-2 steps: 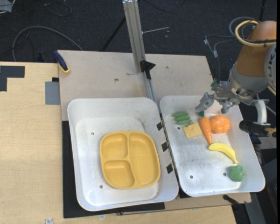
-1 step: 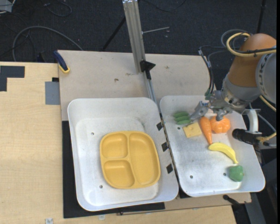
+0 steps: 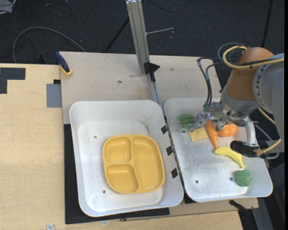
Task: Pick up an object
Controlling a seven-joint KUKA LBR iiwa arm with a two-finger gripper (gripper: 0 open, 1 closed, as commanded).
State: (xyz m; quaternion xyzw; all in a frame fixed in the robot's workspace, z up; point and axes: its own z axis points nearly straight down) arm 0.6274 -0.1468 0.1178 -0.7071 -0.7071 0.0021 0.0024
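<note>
The toys are lying in the right bin [image 3: 201, 176], in the right half of the frame — an orange carrot [image 3: 213, 135], a yellow banana [image 3: 229, 154], a round green thing [image 3: 242, 177], a flat yellow piece like cheese [image 3: 198, 135] and a small green thing [image 3: 186, 120] at the top. They are sitting close together, so there is plenty to grab in one spot. The gripper [image 3: 207, 120] is hanging low over the top of that bin, just beside the carrot and the cheese piece, because the arm is reaching in from the right. I cannot tell if its jaws are open or closed — nothing is showing between them. The yellow plate [image 3: 133, 163] with three parts is resting in the left bin [image 3: 86, 128], away from the toys, likely just sitting there for now.
</note>
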